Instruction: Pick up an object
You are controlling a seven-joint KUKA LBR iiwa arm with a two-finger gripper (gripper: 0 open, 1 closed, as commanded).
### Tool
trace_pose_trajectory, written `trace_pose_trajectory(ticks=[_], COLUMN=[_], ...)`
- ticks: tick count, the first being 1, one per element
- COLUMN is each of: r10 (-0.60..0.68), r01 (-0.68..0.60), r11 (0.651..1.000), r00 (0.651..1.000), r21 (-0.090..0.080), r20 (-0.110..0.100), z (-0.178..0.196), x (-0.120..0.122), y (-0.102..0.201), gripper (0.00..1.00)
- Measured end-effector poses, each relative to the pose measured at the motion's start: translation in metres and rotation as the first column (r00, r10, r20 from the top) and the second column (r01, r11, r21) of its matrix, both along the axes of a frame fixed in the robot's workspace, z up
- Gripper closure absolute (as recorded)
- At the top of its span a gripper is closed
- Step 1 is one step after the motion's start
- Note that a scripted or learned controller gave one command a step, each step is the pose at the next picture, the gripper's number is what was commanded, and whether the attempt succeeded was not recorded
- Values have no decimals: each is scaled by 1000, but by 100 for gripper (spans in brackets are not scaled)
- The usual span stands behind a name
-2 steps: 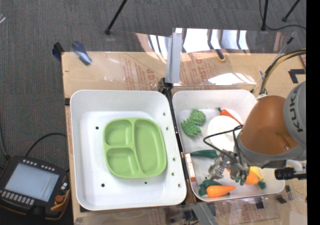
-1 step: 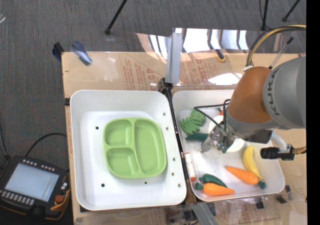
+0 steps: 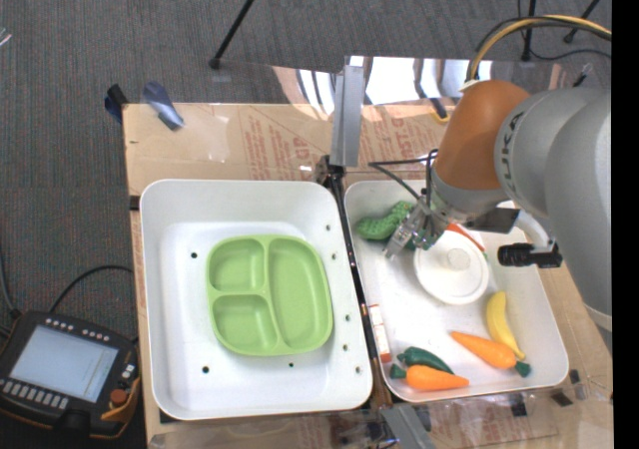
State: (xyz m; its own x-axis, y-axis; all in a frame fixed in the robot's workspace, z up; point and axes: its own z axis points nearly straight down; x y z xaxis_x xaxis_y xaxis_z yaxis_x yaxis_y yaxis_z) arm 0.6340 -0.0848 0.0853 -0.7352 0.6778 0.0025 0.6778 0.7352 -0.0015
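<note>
My gripper (image 3: 409, 236) hangs over the far left part of the right bin (image 3: 547, 312). It sits just to the right of a green leafy toy (image 3: 377, 226) and at the upper left edge of a small white bowl (image 3: 454, 273). A yellow banana (image 3: 502, 321) lies near the bin's right wall. An orange carrot (image 3: 486, 349) rests below the banana. A second carrot (image 3: 432, 378) lies at the near wall, with a dark green vegetable (image 3: 425, 358) beside it. I see nothing held in the gripper.
The left bin (image 3: 170, 237) holds a light green divided plate (image 3: 270, 294). A metal post (image 3: 345, 118) stands behind the rim shared by the two bins. A teach pendant (image 3: 65, 367) lies at the bottom left, off the bench.
</note>
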Motion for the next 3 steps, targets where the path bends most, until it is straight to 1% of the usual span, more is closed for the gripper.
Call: trace_pose_trajectory(ticks=[1,2,3], r10=[90,-25,-4], r01=[-90,25,4], r11=[996,1000,1000], r00=[996,1000,1000], r21=[-1,2,-2], r20=[0,0,4], z=[0,0,31], x=[-28,3,-1], y=[-98,-23,-118], gripper=[0,0,0])
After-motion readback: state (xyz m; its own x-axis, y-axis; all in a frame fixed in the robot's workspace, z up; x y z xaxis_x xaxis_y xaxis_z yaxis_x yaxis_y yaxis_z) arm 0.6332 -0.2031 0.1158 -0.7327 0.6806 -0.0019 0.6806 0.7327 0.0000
